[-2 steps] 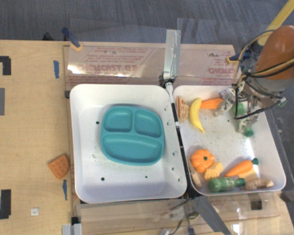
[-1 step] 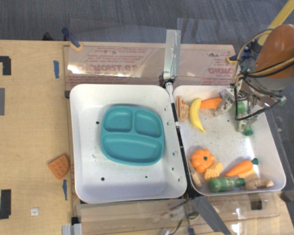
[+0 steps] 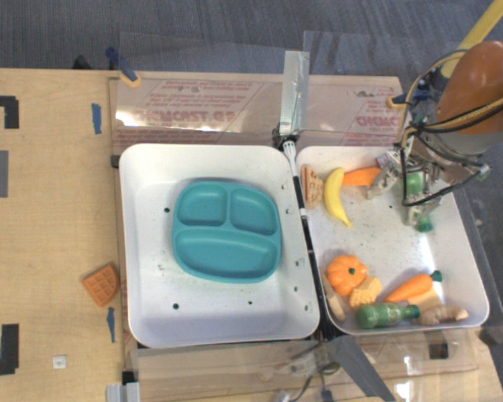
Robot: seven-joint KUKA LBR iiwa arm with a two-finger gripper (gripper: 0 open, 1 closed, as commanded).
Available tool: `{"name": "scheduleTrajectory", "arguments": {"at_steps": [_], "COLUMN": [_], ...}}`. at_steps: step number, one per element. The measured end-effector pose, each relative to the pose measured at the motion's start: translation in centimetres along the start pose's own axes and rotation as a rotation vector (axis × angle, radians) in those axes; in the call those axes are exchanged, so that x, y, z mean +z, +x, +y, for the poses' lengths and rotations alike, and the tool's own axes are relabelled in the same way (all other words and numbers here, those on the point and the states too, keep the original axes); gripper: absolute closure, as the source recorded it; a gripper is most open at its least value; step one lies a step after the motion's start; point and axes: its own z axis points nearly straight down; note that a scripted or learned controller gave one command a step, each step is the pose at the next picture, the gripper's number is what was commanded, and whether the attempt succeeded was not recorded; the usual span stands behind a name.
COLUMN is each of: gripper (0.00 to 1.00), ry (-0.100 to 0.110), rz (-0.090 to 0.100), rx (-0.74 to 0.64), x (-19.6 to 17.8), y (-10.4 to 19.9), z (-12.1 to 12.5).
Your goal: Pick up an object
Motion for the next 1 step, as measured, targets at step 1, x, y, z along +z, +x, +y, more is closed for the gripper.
{"name": "scheduleTrajectory", "arguments": {"at_steps": [1], "gripper": [0.00], "ry": [0.023], "rz": [0.021], "rx": [0.221], "x": [-0.12], "y": [-6.06], "z": [5.64]}}
